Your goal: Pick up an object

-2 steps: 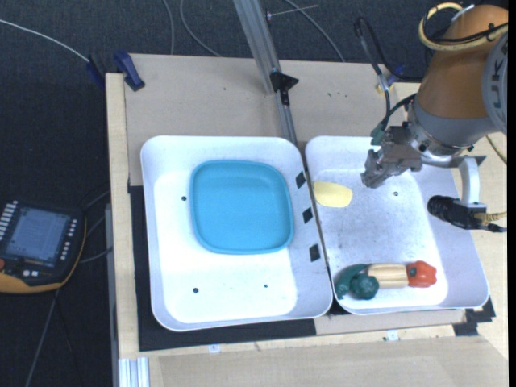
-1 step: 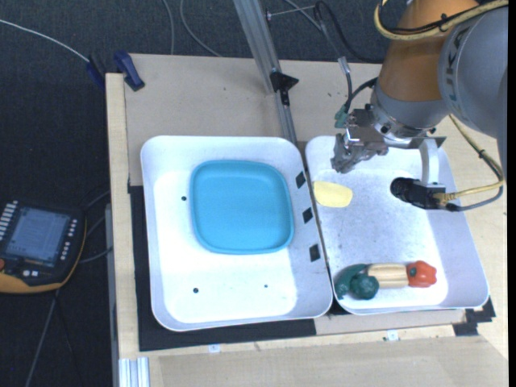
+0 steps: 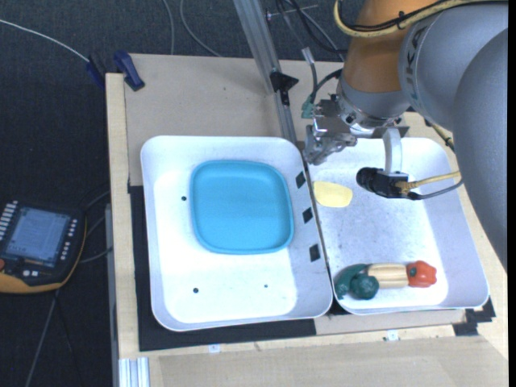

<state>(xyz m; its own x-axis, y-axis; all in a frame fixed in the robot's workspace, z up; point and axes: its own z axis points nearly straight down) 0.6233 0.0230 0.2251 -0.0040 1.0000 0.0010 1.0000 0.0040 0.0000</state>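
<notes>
**STEP IN HAND:** approach and target selection. Judged early, as no obj. is lifted yet.

**Position.** The fingers point(image 3: 317, 153) hang over the far-left corner of the right bin point(image 3: 379, 236), close to the wall that adjoins the left bin point(image 3: 165, 240). Their opening cannot be read at this slant, and no obj. is seen in them.

**Candidates.**
- A yellow piece point(image 3: 332, 193) lies flat on the right-bin floor, just beside that wall and near the fingers. It is the nearest target.
- A green lump point(image 3: 357, 284), a wooden roll point(image 3: 389, 275) and a red piece point(image 3: 421, 274) lie in a row along the near edge of the same bin. They are touching or nearly so, and well apart from the fingers.
- A blue plate point(image 3: 240, 206) takes up much of the left bin.

**Procedure (recommended).**
1. Take the yellow piece: shortest travel, nothing touching it.
2. Centre over it before descent. It looks thin and low, so open wide and go down to approx. floor level — a high close will likely miss.
3. Set the closing axis parallel to the wall, so that neither finger lands on the rim.
4. Close, lift straight up, and verify the piece rises w/ the fingers.

**Caution.** The row at the near edge is crowded — a grasp there may catch two items or push one against the bin wall.
</notes>
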